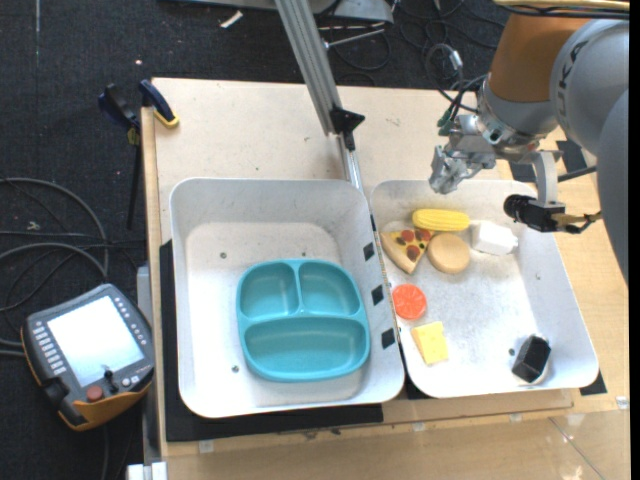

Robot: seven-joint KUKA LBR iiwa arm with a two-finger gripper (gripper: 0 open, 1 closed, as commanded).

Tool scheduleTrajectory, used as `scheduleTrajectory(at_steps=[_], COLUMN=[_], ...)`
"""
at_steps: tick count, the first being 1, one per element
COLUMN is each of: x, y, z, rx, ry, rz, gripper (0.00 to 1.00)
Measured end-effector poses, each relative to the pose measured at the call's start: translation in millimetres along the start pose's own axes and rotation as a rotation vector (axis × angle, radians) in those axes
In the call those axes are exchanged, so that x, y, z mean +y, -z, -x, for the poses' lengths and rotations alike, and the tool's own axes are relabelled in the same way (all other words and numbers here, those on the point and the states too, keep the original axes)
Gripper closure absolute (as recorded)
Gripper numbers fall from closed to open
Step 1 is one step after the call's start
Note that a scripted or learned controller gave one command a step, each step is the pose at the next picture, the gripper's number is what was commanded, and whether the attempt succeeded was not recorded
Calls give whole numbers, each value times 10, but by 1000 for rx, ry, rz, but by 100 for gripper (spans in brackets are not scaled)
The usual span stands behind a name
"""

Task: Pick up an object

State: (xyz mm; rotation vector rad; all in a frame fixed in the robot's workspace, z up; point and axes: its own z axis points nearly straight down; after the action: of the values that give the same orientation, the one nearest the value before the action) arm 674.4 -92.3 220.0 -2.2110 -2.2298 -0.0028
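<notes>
Objects for picking lie in the right bin (560,298), clustered toward its upper left. Yellow corn cob (440,219) lies flat, nearest the end effector (446,173), just below it in the camera view. Pizza slice (404,248) sits lower left of the corn, close to the wall shared with the left bin. Tan round piece (450,255) is just beside the pizza slice, below the corn and close against it. White block (493,237) lies to the right of the corn, near the tan piece.

Lower down — orange slice (408,301), then a yellow cheese wedge (431,343) just below it, both along the bin's left side and well apart from the end effector. Black object (530,358) sits alone in the lower right corner, farthest off.

End effector hangs over the bin's upper left corner, tip pointing down and leftward; nothing visible between its fingers. How far it is open — cannot tell, the tip is too small and blurred.

Left bin (200,218) carries a teal divided tray (300,318), three compartments. Both bins rest on the wooden bench (240,128). The arm's orange band (535,48) shows at upper right. A pendant with a screen (88,353) lies on the floor to the left.
</notes>
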Motion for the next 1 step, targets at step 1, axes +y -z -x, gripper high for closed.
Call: scheduleTrajectory(at_steps=[1], x=[-1], y=[-75], z=[-540], rx=[0], ry=[0], rz=[-1], gripper=[100])
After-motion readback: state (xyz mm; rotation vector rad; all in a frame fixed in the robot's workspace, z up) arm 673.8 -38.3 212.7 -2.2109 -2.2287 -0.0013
